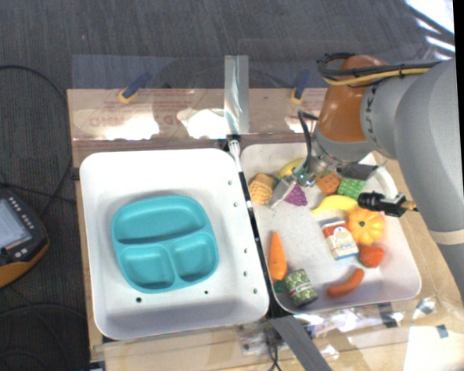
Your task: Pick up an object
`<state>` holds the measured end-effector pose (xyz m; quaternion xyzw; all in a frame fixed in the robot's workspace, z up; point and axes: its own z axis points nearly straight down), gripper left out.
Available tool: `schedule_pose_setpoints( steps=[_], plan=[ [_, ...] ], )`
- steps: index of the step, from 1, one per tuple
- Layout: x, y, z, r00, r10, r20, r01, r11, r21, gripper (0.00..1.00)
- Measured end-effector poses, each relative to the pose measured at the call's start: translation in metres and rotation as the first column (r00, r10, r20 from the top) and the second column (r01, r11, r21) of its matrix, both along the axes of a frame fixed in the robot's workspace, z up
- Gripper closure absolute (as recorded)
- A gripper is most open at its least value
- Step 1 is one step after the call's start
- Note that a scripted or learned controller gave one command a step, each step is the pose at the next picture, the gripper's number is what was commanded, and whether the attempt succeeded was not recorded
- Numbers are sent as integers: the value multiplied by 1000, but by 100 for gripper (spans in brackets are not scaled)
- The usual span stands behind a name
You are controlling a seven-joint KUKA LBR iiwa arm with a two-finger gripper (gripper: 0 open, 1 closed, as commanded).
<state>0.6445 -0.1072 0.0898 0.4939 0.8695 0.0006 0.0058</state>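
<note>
Gripper [301,180] hangs low over the far end of the right bin [406,276]; can't tell how it is set, too small and blurred. Nothing visibly held. Nearest target looks like the purple grapes [297,195], right under the tip, touching or almost. Corn [261,189] sits just left of the tool, long axis roughly across the bin. Banana [333,205] lies just beyond the grapes on the near-right side, long axis left-right. Crowding is the risk: corn, grapes, banana and an orange block [329,184] packed tight around the tip. Further toward the near edge: can [341,238], pumpkin [365,226], carrot [276,256]. Left bin [101,228] holds a teal tray [165,241], well clear.
</note>
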Motion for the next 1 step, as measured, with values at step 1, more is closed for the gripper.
schedule_pose_setpoints(
  steps=[1],
  plan=[
    [1,0,11,1000,2,3,-2,1000,-4,100]
  ],
)
